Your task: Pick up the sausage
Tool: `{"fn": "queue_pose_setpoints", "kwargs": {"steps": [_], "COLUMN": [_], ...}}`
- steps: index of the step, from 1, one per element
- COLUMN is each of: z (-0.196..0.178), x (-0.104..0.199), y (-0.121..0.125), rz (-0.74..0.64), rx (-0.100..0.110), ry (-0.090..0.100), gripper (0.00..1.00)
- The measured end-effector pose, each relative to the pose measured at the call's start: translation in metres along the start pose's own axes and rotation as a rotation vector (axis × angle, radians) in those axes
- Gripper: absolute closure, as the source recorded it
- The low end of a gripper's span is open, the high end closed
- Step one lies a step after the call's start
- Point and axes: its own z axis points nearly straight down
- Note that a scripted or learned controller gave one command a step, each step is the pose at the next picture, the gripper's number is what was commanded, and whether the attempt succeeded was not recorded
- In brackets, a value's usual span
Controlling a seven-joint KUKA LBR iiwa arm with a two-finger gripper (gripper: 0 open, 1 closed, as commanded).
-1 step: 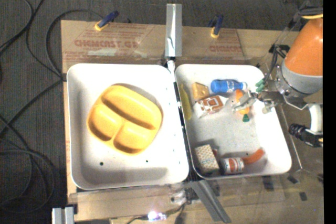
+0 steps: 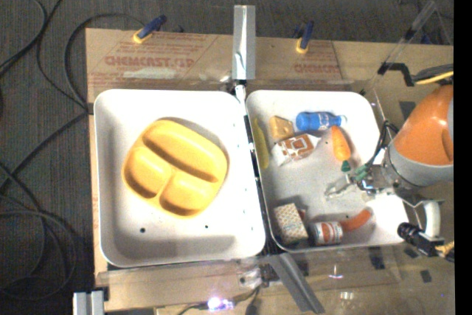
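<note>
Two white bins sit side by side: the left bin (image 2: pixel 110 232) has a yellow divided tray (image 2: pixel 177 166), and the right bin (image 2: pixel 317 166) has small items. Over the right bin hangs the gripper (image 2: pixel 341 187), its fingers spread open with nothing between them. The sausage (image 2: pixel 358 220) lies near the front wall, just beside a small bottle (image 2: pixel 326 232); its long axis runs left to right, with the right end a little higher.

Yellow plate (image 2: pixel 177 166), blue bottle (image 2: pixel 318 120), carrot (image 2: pixel 340 144)
</note>
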Motion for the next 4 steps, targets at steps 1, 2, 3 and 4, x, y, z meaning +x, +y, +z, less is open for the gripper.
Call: {"fn": "queue_pose_setpoints", "kwargs": {"steps": [1, 2, 3, 4], "z": [-0.005, -0.004, 0.004, -0.008], "x": [-0.002, 0.0, -0.001, -0.006], "y": [0.0, 0.0, -0.001, -0.006], "rz": [0.001, -0.001, -0.164, -0.158], "rx": [0.001, 0.004, -0.005, 0.005], "ry": [-0.005, -0.003, 0.0, -0.002], "gripper": [1.0, 0.0, 0.0, 0.0]}}
